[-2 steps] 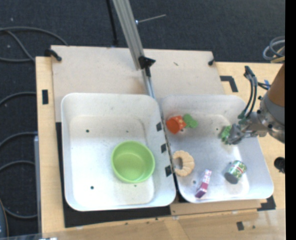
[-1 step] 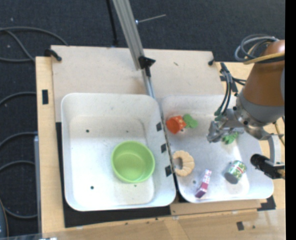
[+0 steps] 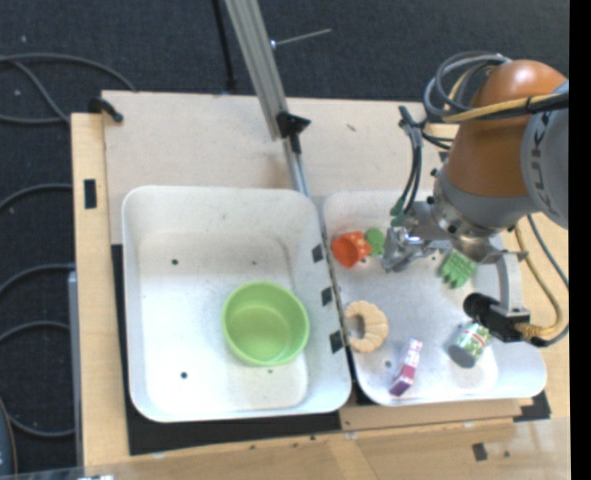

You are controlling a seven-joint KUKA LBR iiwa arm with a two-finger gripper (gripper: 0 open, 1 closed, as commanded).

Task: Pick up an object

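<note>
While the arm reaches in from the right, the layout reads plainly from left to right across the desk [image 3: 195, 148]. A green bowl [image 3: 266, 323] sits upright in the near right part of the left bin [image 3: 155, 218], well apart from its walls, with bare floor all round it. Past the shared rim lies the right bin [image 3: 530, 373], where the loose things are scattered for picking. An orange toy [image 3: 350, 250] rests close to that rim at the far side, touching or nearly touching a small green piece [image 3: 375, 239]. Nearer, a tan ring-shaped doughnut [image 3: 366, 326] lies just beside the rim, which would crowd a grasp from the left. A pink and white packet [image 3: 407, 368] lies near the front edge. The gripper [image 3: 403, 245] hangs low just right of the orange toy; whether it is parted or closed I cannot tell. A green block [image 3: 457, 269] and a small can [image 3: 469, 346] lie further right, with open floor between.
</note>
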